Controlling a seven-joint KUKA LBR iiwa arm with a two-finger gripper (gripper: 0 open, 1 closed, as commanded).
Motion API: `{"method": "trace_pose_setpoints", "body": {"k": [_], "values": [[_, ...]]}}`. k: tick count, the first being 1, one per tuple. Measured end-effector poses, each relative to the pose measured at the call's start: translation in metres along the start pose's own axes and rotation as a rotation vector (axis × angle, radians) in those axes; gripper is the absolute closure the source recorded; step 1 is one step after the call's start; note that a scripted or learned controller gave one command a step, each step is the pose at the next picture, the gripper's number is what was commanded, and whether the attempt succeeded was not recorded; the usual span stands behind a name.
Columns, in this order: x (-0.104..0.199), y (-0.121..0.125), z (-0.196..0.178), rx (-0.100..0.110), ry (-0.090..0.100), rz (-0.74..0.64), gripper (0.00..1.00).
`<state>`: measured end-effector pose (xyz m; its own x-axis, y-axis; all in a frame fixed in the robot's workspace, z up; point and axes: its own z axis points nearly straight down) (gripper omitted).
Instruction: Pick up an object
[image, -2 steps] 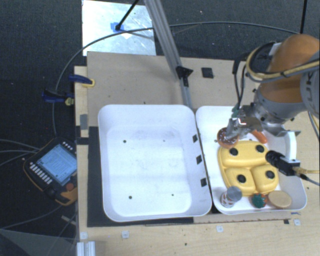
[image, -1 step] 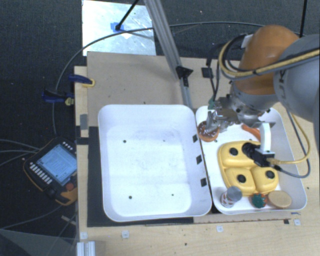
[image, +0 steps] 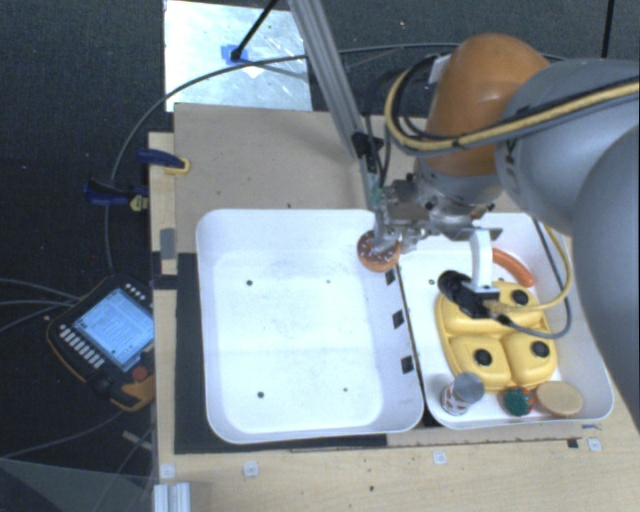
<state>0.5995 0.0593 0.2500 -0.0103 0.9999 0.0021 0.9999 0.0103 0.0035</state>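
One small brown round object (image: 378, 256) is sitting directly under the pincer (image: 385, 243), at the left bin's (image: 300, 330) upper right rim beside the divider. The pincer is appearing to be clenching on it, though the contact is partly hidden. The remaining items, including a yellow toy (image: 497, 340), are lying right of the pincer in the right bin (image: 600, 395).

Robotics laboratory test cell. Evidence: grey industrial arm with orange band (image: 500, 90) over a plain board bench (image: 260, 150) carrying two shallow white plastic bins (image: 290, 330); handheld control pendant with lit screen (image: 108, 332) on dark carpet; loose cables alongside.
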Motion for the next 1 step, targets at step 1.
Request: {"method": "trace_pose_setpoints", "body": {"k": [1], "values": [[0.0487, 0.0126, 0.0152, 0.001, -0.001, 0.001, 1.00]]}}
